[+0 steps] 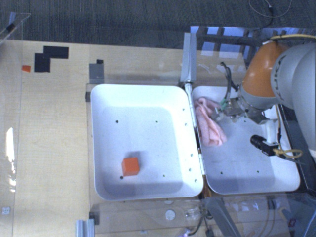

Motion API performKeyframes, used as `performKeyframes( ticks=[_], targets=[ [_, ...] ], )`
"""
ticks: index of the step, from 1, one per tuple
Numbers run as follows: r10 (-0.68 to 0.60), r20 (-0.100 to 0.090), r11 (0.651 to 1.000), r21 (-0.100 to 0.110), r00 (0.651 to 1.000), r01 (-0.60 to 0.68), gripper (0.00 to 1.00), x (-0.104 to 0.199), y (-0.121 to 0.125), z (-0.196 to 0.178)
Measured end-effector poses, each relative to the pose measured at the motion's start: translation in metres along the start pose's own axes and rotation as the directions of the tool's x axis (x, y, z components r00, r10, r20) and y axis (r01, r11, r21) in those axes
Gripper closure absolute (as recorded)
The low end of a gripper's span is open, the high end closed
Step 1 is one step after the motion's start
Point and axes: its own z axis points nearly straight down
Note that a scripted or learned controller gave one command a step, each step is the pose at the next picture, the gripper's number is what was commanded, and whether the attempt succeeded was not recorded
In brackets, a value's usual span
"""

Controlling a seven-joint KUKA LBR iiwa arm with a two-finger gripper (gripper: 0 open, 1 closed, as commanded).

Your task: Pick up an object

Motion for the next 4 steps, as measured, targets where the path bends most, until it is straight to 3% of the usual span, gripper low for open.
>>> performKeyframes(
  ticks=[1, 2, 3, 4],
  targets=[
    [-0.106, 0.003, 0.994, -0.006, 0.994, 0.106, 0.0, 0.014, -0.052, -0.002],
    [-0.19, -0.006, 0.982, 0.01, 0.982, 0.19, 0.0, 0.011, 0.005, -0.027],
    [-0.083, -0.004, 0.997, 0.009, 0.997, 0.083, 0.0, -0.024, 0.045, -0.009],
    [-0.129, -0.001, 0.992, -0.003, 0.992, 0.129, 0.0, -0.016, -0.047, -0.002]
  ],
)
